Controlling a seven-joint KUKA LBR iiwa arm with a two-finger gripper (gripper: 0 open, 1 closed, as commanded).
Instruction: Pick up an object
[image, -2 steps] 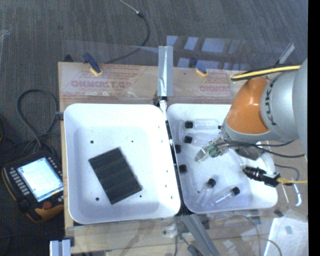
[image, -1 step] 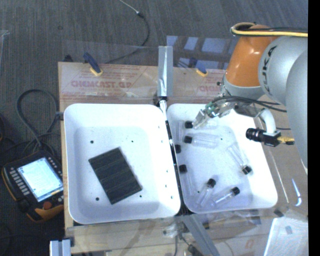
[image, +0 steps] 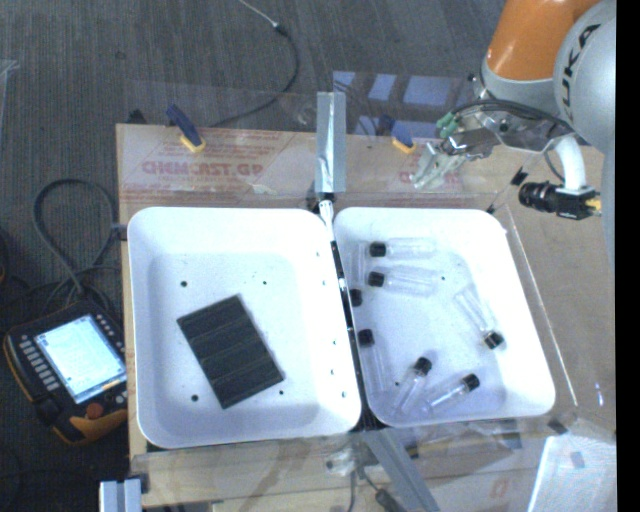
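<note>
The wooden tabletop carries 2 shallow white bins side by side, their inner walls meeting along a line that runs from the tabletop's far edge to its near edge. A bare strip of board lies open between the bins and the far edge. An upright grey metal bar stands on that strip above the seam, and 2 blue-and-yellow clamps grip the far edge, one near the far-left corner and one right of the bar. The left white bin holds 1 dark ribbed rectangular pad, lying askew toward the bin's near side with open white floor around it. The right white bin holds clear plastic tubes with black caps. About 7 caps can be counted, though 1 small cap against the bin's left wall is hard to make out. 2 tubes lie along the far-left part of the bin, 1 lies by the right wall, and 2 or 3 lie near the near edge, with bare floor at the centre. The grey arm with its orange band reaches in over the far-right corner of the tabletop. Its fingers hang over the bare strip beyond the right bin's far rim, well apart from every tube, the closest tubes lying just inside that rim. How far the fingers are spread cannot be told.
</note>
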